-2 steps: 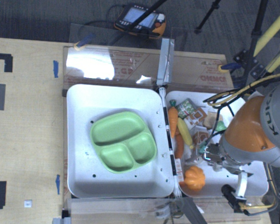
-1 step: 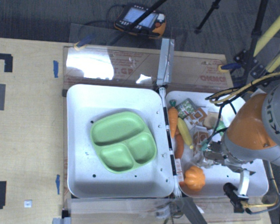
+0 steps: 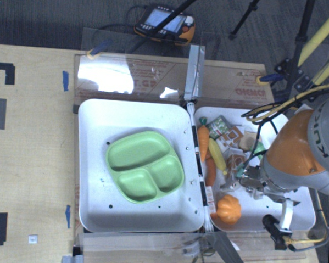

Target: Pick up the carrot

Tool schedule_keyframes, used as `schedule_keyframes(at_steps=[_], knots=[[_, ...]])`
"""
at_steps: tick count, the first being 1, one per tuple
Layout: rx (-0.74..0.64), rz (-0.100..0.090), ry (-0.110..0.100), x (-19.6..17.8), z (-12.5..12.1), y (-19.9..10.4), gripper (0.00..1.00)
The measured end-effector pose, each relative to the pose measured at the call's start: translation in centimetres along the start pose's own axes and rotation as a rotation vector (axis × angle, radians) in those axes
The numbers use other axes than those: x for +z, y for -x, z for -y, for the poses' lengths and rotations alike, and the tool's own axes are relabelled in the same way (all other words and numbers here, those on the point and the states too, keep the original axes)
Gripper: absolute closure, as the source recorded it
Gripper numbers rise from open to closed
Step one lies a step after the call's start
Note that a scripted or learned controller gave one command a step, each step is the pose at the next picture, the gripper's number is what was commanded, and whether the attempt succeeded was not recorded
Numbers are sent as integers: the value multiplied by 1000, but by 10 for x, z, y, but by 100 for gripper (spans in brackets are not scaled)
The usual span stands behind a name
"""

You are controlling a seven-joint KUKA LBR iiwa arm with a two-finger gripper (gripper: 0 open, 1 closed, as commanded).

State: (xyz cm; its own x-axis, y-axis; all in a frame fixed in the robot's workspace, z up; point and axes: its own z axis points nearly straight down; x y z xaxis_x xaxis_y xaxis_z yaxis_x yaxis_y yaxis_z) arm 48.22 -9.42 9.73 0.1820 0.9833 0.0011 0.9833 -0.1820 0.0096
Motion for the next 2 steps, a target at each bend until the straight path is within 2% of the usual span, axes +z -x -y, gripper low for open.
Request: schedule_keyframes(at_steps=[1,2], knots=[[-89,-1,-6,10,2,-2,0],[-406,-1,0,10,-2,6,0]])
